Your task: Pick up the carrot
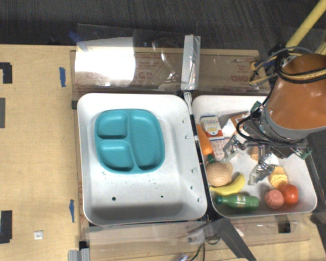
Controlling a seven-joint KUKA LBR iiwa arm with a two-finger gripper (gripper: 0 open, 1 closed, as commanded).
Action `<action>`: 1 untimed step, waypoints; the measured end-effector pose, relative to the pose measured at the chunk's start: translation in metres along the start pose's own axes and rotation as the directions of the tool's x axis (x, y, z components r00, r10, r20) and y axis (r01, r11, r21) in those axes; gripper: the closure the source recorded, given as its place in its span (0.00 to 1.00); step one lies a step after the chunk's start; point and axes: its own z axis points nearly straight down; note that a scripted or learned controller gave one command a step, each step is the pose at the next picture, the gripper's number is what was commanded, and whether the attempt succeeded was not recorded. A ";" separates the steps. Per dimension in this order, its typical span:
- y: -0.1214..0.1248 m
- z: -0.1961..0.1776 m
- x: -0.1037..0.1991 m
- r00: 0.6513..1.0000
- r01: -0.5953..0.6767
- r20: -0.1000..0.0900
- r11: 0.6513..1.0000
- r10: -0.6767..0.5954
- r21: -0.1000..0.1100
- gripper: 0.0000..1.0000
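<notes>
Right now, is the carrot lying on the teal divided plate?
No. The carrot lies in the right bin against its left wall, while the teal plate sits in the left bin.

Bench point(27, 145) bears two white bins point(136, 200) side by side.

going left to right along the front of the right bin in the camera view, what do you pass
green bottle → pink round fruit → tomato
</notes>
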 end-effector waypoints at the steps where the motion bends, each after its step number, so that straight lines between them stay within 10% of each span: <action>1: -0.080 0.011 0.017 0.994 0.112 -0.002 0.994 -0.112 0.000 0.00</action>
